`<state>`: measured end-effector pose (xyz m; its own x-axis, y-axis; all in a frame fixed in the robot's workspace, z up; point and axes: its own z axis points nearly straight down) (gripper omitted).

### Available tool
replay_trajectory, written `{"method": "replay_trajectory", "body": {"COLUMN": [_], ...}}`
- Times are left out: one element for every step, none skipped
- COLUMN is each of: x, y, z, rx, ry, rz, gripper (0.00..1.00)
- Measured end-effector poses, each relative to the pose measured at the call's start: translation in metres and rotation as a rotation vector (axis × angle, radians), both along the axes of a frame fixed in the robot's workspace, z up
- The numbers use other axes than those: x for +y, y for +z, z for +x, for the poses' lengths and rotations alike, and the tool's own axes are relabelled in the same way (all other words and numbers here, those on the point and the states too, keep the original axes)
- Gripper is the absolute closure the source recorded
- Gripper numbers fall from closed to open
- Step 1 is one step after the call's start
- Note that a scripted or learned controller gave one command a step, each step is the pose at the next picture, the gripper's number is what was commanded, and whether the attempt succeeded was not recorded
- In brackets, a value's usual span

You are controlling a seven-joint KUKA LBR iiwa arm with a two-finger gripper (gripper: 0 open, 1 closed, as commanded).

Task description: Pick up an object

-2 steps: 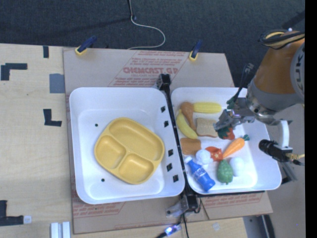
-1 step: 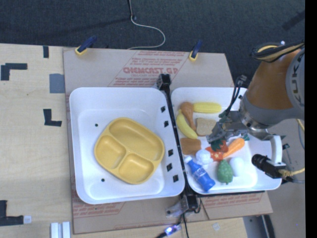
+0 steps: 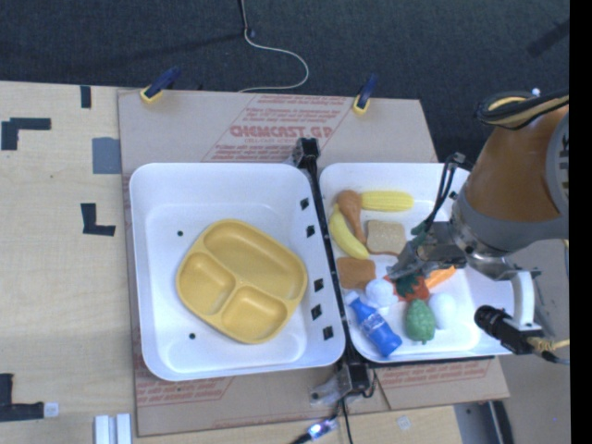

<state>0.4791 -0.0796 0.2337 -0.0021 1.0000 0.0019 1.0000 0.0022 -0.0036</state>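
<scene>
Here, on the far left, the wooden bench (image 3: 55,276) carries some black tape marks. On it lies a sheet of cardboard (image 3: 277,128) with red print, fixed at its far edge by two blue and yellow clamps, and the two white bins stand on this sheet.

The left bin (image 3: 153,248) holds one thing: a yellow plate (image 3: 242,280) with three compartments, lying flat near the middle of the bin and turned a little.

The right bin (image 3: 462,340) holds toy food, packed close together. Along its left side there is a brown drumstick (image 3: 349,206), below it a yellow banana (image 3: 348,237), then a brown piece like a bread roll (image 3: 355,271). A corn cob (image 3: 387,201) lies at the far side, and a slice of bread (image 3: 385,237) is just beside the banana. Nearer the front are a white round object (image 3: 379,292), a blue bottle (image 3: 375,326) lying tilted, and a green vegetable (image 3: 419,322). A white egg-like object (image 3: 444,308) lies right of the green one.

The tool (image 3: 413,268) is low in the right bin, over an orange and red item (image 3: 427,283) that looks like a carrot, partly hidden. I cannot tell how the tool stands or whether it holds anything. The grey and orange arm (image 3: 518,183) comes from the right.
</scene>
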Motion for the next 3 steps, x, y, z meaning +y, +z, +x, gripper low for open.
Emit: {"method": "replay_trajectory", "body": {"x": [-0.006, -0.005, -0.008], "y": [-0.004, 0.000, -0.002], "z": [0.013, 0.008, 0.000], "rx": [-0.001, -0.001, 0.000], "ry": [0.000, 0.000, -0.001], "rz": [-0.001, -0.001, -0.002], "gripper": [1.00, 1.00, 1.00]}}
